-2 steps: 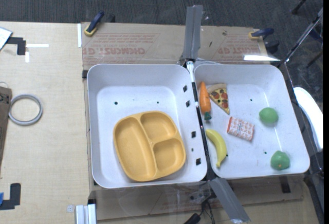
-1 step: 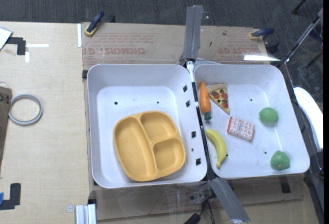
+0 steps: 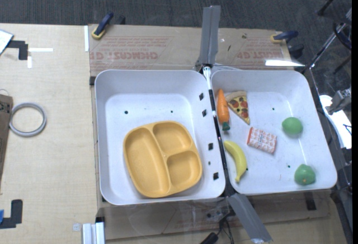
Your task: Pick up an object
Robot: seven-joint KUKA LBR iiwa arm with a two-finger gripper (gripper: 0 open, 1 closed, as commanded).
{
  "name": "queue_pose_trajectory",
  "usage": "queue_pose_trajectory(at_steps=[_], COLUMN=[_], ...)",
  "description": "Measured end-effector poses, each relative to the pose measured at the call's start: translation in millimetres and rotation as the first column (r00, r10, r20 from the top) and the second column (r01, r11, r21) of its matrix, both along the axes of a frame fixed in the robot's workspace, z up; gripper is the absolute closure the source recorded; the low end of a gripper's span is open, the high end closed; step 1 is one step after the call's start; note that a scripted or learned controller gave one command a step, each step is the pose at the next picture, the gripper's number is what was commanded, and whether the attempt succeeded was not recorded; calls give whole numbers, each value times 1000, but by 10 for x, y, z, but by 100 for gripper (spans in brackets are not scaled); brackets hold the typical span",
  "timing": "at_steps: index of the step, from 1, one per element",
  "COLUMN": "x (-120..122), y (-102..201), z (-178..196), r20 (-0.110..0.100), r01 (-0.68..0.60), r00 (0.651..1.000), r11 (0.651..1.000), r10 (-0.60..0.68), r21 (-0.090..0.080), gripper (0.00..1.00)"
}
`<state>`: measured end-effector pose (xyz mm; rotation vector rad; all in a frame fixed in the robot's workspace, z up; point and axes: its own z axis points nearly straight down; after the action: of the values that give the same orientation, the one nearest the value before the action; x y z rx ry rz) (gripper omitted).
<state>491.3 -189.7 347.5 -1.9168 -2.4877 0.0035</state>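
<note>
The right bin (image 3: pixel 267 95) holds several small items. An orange carrot (image 3: pixel 222 107) lies along its left wall, with a pizza slice (image 3: pixel 239 106) just to its right. A red and white packet (image 3: pixel 262 140) sits near the middle. A yellow banana (image 3: pixel 237 159) lies at the front left. A round green fruit (image 3: pixel 292 126) rests toward the right wall, and a second green fruit (image 3: pixel 305 174) sits in the front right corner. In the left bin (image 3: pixel 145 94), a yellow divided plate (image 3: pixel 162 158) lies at the front.
Both bins rest on cardboard (image 3: pixel 145 50) held by blue clamps (image 3: pixel 102 24). A roll of tape (image 3: pixel 25 119) lies on the wooden bench at far left. Grey tape strips (image 3: pixel 211 33) mark the seam between the bins. Cables and metal parts crowd the right edge (image 3: pixel 341 100).
</note>
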Motion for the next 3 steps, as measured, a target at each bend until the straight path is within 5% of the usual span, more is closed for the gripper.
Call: queue_pose_trajectory(at_steps=[1, 2, 3], x=[734, 178, 512], y=[-324, 147, -328], z=[941, -507, 708], r20=[3, 0, 2], r01=[-90, -23, 85], r00=[996, 1000, 996], r11=[996, 1000, 996], r10=[90, 23, -85], r21=[-1, 0, -1], gripper=[100, 100, 100])
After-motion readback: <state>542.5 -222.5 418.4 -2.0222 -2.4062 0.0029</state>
